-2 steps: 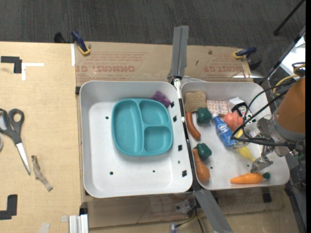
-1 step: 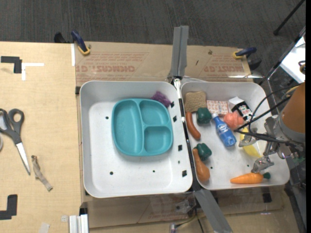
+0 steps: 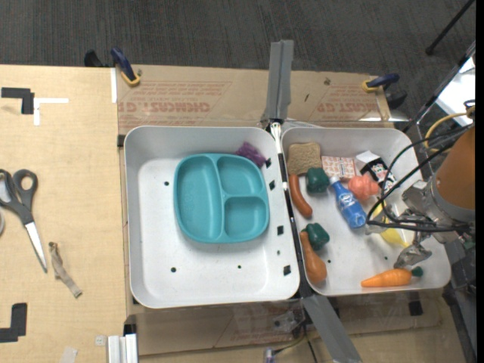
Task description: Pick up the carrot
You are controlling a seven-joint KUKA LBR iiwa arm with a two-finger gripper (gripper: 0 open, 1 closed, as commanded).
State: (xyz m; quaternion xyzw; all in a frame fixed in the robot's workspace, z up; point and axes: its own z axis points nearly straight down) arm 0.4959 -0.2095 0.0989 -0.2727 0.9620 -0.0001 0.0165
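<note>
In the right bin [image 3: 333, 138], down by its near right corner, lies the carrot [image 3: 389, 278], orange and flat on the white floor with its green end pointing right, and that's our target. Right above it hangs the gripper [image 3: 412, 257], coming in from the right with a tangle of cables, its metal tip just over the carrot's leafy end, near or perhaps touching it; from this slant I can't call contact. Are those fingers apart or together? Cannot tell, the tip is too small and cluttered to read, and nothing shows the carrot between them, so no grasp to report. I'd judge this the approach step, the arm lining up over the target before the pick. Watch the neighbours: a yellow piece [image 3: 393, 237] sits just behind the gripper, a blue bottle [image 3: 348, 204] further left, and a second orange vegetable with a green top [image 3: 313, 259] by the divider, well apart from the carrot. The next move calls for centring over the carrot's body rather than its end, fingers straddling its width, then closing and lifting straight up, clear of the bin's near wall. The teal divided plate [image 3: 223, 199] waits in the left bin [image 3: 151, 225].
</note>
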